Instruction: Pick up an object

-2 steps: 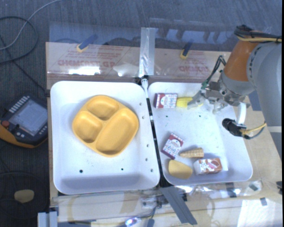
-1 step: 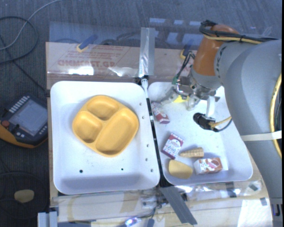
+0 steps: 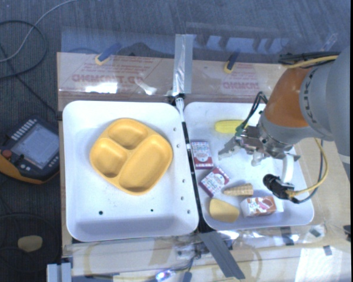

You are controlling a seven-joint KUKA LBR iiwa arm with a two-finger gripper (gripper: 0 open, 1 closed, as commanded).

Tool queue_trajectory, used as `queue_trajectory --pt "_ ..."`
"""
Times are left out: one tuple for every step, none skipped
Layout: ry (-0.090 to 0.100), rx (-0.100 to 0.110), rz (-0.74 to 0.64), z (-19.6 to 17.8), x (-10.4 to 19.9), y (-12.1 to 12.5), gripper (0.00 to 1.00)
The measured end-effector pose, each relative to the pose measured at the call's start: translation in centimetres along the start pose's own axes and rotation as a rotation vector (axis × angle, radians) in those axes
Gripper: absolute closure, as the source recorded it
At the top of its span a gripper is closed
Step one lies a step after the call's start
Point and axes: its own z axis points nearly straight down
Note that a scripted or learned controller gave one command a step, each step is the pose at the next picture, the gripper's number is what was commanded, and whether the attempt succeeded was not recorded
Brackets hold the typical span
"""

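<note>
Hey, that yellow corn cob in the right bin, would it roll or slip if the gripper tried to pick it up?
Probably. The corn cob looks rounded and elongated, so a nudge across its length might roll it. Its surface looks smooth like plastic, so it could slip. It lies near the right bin back wall, which may stop it.

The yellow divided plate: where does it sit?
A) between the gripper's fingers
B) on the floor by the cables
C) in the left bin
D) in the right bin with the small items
C: the plate lies alone in the left bin, while the gripper hovers over the right bin.
</note>
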Motion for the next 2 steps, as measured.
queue_trajectory --pt "0.001 -0.011 -0.004 2.7 1.2 6.3 0.0" --pt "-0.002 0.019 -0.127 2.7 1.5 9.5 0.0"
